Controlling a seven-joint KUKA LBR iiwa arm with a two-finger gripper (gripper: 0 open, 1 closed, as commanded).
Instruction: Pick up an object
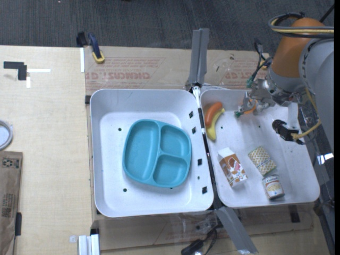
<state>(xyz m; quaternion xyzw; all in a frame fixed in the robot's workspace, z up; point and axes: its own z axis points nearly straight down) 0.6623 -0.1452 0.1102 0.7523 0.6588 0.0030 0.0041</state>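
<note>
Camera view: banana (pixel 213 120) lies near-vertical, orange end up.

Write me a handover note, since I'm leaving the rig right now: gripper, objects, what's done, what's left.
Gripper: over the far part of the right bin, nothing seen in it; open or shut unclear.
Right bin: banana at the far left, small carton, patterned packet, small can nearer the front.
Left bin: blue divided plate.
Done: no object lifted.
Left: grasp one object and raise it.
</note>
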